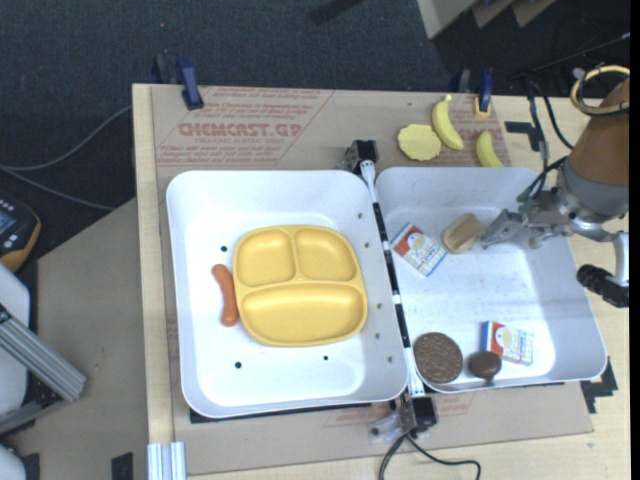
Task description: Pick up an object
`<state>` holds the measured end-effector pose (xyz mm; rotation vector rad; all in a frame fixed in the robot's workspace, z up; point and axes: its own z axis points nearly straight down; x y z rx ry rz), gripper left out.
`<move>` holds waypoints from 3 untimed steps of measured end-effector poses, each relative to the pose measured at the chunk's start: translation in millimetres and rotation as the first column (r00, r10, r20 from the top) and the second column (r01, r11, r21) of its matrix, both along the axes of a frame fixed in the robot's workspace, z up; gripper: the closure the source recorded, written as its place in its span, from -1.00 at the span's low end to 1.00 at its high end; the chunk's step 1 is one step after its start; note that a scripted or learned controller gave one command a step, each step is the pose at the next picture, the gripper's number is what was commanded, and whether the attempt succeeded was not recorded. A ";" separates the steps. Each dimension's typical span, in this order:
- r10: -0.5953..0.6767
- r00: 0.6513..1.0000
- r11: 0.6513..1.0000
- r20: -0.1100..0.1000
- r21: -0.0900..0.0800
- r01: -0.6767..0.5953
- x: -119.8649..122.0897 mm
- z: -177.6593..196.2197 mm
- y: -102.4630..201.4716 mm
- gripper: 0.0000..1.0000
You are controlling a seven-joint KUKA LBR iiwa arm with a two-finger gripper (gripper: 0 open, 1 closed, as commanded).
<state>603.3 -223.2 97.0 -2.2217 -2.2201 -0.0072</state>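
Two shallow white bins sit side by side on a bench: a left bin (190, 268) and a right bin (560, 298). The left bin holds one yellow tray (298, 285) with three compartments, and one orange sausage-shaped piece (226, 294) lying just beside the tray's left edge.

The right bin holds five loose objects: one small carton (419, 250) in white, blue and red near the far left of the bin; one tan block (461, 233) just right of that carton; one round brown disc (438, 357) at the near left corner; one small dark brown lump (485, 365) just right of the disc; and one second small carton (509, 342) in white, blue and red, right of the lump. The print on both cartons is too small to read.

On the bench beyond the right bin lie two yellow bananas, one (448, 124) left of the other (488, 149), and one yellow wavy-edged piece (419, 142). Two blue clamps (187, 83) (485, 90) grip the far edge.

The arm (600, 168) enters from the right, wrist low over the far part of the right bin. Its gripper (497, 230) points left, fingertips just beside the tan block; whether the fingers are apart or together cannot be told, and nothing shows between them.

The board under the bins bears red lettering, "CHEMCAST" (240, 128).
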 end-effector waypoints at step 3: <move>0.003 1.000 1.000 -0.004 -0.003 -0.003 63.4 -12.0 131.2 -1.00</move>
